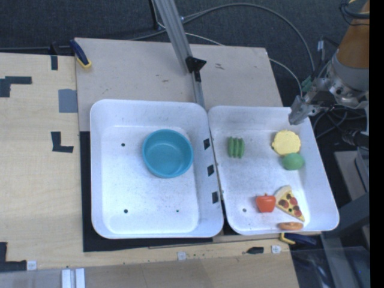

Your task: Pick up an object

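Note:
The right bin (252,116) holds several toy foods: a green ridged piece (236,147), a yellow round piece (286,141), a green ball (293,161) just below it, a red tomato (266,203), a pizza slice (290,203) and an orange sausage-like piece (291,225). My gripper (299,111) hangs at the right bin's upper right rim, above and slightly right of the yellow piece, with nothing seen in it. A blue bowl (167,153) sits in the left bin (108,161).
A slanted metal pole (174,29) stands behind the bins and meets the divider between them. Cables (264,17) run across the dark floor at the back. A yellow-handled clamp (80,54) sits at the bench's far left corner.

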`<state>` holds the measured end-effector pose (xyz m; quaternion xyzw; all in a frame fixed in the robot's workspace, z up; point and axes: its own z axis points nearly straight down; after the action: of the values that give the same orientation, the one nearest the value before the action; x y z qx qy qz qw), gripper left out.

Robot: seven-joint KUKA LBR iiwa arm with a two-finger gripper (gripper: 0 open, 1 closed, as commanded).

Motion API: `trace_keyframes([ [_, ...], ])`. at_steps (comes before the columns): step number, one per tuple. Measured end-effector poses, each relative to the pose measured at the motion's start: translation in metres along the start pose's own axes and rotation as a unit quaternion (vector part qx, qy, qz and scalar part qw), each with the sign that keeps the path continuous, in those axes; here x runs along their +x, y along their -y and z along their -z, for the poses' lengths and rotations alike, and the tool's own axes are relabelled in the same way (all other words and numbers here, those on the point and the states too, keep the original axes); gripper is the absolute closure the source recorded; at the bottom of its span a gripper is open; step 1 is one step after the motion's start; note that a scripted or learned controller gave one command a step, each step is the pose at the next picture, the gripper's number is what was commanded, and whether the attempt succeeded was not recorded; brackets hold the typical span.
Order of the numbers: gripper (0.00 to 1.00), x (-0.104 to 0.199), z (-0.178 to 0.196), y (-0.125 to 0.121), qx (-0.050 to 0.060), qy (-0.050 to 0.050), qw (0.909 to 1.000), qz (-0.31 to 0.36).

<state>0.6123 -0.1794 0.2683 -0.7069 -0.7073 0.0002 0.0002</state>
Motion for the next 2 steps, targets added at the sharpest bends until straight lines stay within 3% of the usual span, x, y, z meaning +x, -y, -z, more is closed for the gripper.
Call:
trace_keyframes([
  [1, 0.00, 0.000, 0.000, 0.000, 0.000, 0.000, 1.0000, 0.000],
  [2, 0.00, 0.002, -0.045, 0.008, 0.002, 0.000, 1.0000, 0.000],
])
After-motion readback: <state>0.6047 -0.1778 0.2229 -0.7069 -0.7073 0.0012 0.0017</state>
